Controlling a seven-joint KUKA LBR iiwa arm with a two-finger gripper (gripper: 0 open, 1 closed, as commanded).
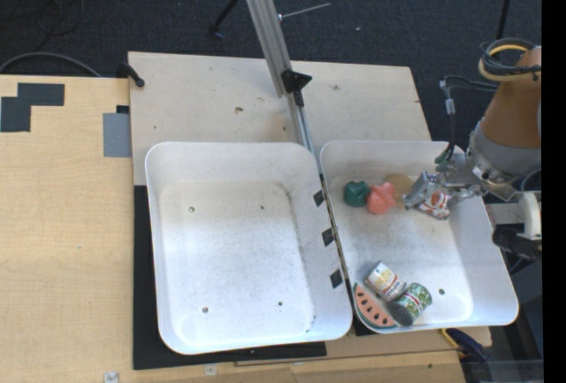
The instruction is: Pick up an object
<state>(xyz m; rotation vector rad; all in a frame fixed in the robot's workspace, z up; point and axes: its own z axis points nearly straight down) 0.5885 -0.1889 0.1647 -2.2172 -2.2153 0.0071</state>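
My gripper [430, 195] hangs low over the far right part of the right bin [478, 284]. A small red and white object [438, 210] lies right under it, touching or nearly touching it; I cannot tell whether it is gripped. Just to the left lie a pink-red object [382, 199] and a dark green one [355, 192], side by side. Near the bin's front edge sit a watermelon-slice toy [373, 308], a small labelled can [386, 279] and a green can [414, 297].
The left bin [177, 195] stands beside the right one, with black clips along the shared wall. A slanted metal pole [270, 27] rises behind the bins. The arm's grey and orange body [513, 120] stands at the right edge.
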